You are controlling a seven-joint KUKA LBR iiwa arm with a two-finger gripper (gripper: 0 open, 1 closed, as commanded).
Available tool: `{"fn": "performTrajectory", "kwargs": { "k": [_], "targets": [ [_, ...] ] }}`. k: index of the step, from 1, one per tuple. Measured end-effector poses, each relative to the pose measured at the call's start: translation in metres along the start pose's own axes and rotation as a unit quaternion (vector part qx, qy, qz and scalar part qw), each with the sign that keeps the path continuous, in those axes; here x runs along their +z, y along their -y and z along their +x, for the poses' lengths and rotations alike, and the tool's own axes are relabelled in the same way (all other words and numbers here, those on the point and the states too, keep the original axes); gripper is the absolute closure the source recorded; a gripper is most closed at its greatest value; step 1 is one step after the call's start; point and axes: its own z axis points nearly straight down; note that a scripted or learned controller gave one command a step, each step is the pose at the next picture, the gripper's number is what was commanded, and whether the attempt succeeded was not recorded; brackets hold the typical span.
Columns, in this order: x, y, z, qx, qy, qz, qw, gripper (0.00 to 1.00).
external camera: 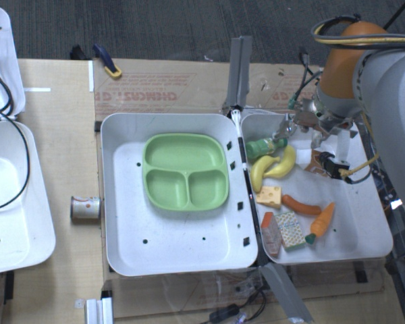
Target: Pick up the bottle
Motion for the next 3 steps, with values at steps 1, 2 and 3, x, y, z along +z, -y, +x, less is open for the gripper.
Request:
{"fn": "performTrajectory", "kwargs": {
  "k": [1,2,3],
  "targets": [
    [0.0192,0.0055,0.0203,0.009,-0.004,0.004,0.9999,0.0],
    [0.0198,0.0059,0.0208,0.009,-0.004,0.004,0.9999,0.0],
    [0.0101,0.0053,0.0193,0.009,-0.003,0.004,1.0,1.0]
  ]
}}
